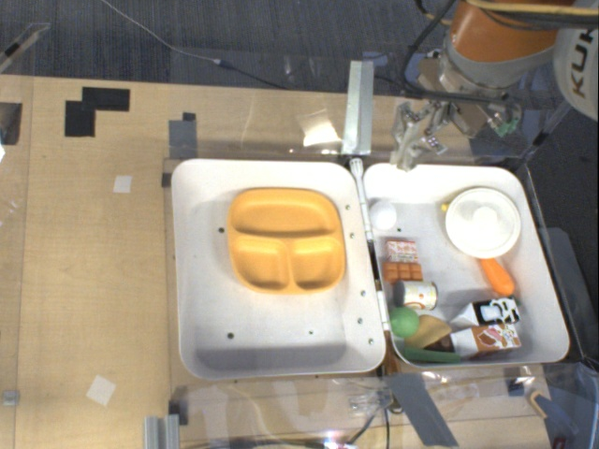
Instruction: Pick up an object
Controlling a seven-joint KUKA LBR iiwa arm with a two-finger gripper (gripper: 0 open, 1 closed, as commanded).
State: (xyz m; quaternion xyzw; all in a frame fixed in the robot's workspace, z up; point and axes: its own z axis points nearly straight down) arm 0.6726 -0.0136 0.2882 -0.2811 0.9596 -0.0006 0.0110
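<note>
At the near edge, a pale wooden bench (pixel 84 279) carries clear plastic brackets and small squares of tape, with black block-shaped marks toward its far left corner. On it sit two shallow white bins side by side. The left white bin (pixel 201 344) holds a yellow-orange plastic tray with three compartments (pixel 285 238), lying flat near the bin's middle. The right white bin (pixel 547 293) is crowded along its near wall: a round green ball (pixel 404 322), touching a tan cone-shaped piece (pixel 432 330), a green strip (pixel 432 354) beneath them, a brown and white carton (pixel 496 337), and a small black and white box (pixel 497 311) just behind it. Farther in stand a small white cup with a dark band (pixel 419 294), a red and brown printed packet (pixel 403 261), an orange carrot-shaped toy (pixel 498 276), a small white ball (pixel 383 217) and a round white bowl (pixel 482 221). Beyond the bins' far rim, a grey metal post (pixel 358 106) rises at the divider, and dark grey carpet (pixel 234 12) with a thin cable lies behind the bench. The silver two-finger gripper (pixel 412 143) hangs over the right bin's far rim, under the arm's orange band (pixel 505 17); its fingers appear slightly parted and hold nothing, well apart from every object.
</note>
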